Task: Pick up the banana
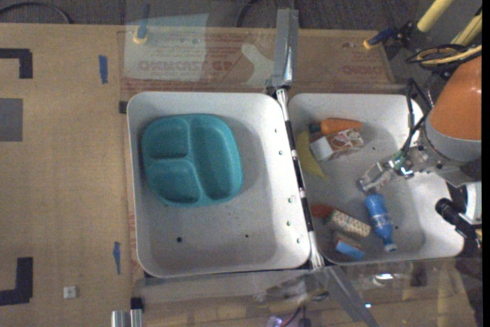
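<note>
The banana [309, 155] is yellow and lies along the left wall of the right bin [429, 241], partly under a small printed box [339, 143]. My gripper [373, 178] hangs over the middle of the right bin, to the right of the banana and a little nearer the camera, well apart from it. It sits just above a blue bottle [380, 220]. Nothing of the banana is at the gripper.
An orange object [341, 124] lies behind the box. A tan wafer-like block [351, 223], a red piece [321, 209] and a small blue piece [348, 247] lie at the bin's front left. The left bin [222, 241] holds a teal divided plate [191, 158].
</note>
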Controlling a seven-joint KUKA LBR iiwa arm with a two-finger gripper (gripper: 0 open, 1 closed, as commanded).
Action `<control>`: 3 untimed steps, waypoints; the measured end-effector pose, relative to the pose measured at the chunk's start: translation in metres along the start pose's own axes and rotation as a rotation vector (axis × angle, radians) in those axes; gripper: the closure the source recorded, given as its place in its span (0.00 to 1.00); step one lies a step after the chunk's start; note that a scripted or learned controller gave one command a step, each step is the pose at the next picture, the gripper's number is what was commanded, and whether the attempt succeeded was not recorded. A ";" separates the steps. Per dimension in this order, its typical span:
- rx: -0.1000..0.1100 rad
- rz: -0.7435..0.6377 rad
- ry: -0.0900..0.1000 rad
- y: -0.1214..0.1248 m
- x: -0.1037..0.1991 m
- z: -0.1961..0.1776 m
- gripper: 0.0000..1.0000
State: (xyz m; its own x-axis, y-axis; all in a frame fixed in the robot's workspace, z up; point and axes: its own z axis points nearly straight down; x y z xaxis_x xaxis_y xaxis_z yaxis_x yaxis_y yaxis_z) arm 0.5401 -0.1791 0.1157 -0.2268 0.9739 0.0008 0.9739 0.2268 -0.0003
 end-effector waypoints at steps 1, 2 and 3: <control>-0.007 -0.465 -0.008 -0.009 0.026 0.012 0.00; -0.003 -0.527 -0.004 -0.069 -0.031 -0.018 0.00; -0.008 -0.617 -0.008 0.027 -0.015 0.028 0.00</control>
State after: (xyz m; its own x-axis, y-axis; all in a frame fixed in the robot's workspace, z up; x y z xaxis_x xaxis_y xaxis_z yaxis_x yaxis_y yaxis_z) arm 0.5699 -0.1879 0.0880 -0.7485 0.6630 -0.0093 0.6630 0.7486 0.0050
